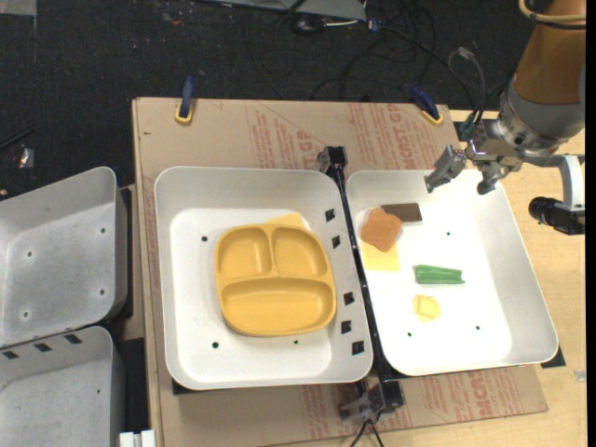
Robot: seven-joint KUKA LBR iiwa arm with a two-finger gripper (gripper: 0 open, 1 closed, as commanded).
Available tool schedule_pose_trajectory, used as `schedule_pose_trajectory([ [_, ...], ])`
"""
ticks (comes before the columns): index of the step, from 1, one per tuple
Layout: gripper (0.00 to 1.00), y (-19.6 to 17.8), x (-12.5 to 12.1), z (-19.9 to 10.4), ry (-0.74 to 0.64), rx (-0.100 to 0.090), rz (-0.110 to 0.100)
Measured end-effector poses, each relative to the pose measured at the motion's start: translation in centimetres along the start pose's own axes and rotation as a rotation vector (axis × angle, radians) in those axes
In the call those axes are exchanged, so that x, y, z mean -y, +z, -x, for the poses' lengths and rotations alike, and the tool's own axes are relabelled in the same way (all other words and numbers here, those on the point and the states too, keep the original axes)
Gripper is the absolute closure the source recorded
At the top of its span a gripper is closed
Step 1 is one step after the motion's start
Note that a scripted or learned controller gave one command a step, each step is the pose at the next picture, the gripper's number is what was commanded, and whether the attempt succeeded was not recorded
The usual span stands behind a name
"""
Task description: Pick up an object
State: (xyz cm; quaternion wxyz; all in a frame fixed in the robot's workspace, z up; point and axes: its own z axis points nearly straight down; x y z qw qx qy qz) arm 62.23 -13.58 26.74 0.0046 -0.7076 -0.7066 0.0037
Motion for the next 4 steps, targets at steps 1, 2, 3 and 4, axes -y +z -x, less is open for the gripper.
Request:
schedule_pose_trajectory([
  [1,0.00,-0.7,-0.2,0.0,-0.002,0.002,0.012],
  [2,0.00,5.6,-0.6,-0.3,-0.001,0.001,0.007],
  [3,0.00,10.7,0.2,-0.9,0.000,0.001,0.007],
  [4,0.00,15.3,0.8,-0.5,0.000,0.001,0.008],
])
